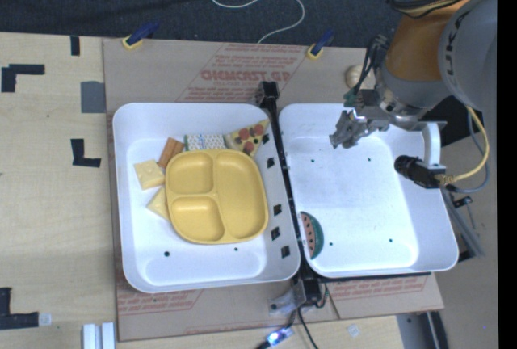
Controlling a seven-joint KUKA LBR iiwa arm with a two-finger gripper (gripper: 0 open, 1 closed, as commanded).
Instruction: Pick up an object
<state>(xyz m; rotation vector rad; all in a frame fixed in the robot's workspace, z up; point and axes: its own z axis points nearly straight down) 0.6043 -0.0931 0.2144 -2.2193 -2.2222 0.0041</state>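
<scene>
Fingers [346,135] hanging over bare right bin [420,246] floor, seemingly narrow and gripping nothing; leaving pickup undone, with watermelon slice [312,232] lying below-left and yellow divided plate [216,195] further left.

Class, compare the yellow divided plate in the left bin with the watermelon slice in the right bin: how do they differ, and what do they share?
The yellow divided plate is plain yellow; the watermelon slice is red with a green rind. The plate is far larger than the slice. The plate sits mid-bin, overlapping small items at its upper-left edge; the slice lies alone against its bin's left wall. Both lie flat in white bins, away from the gripper.
</scene>
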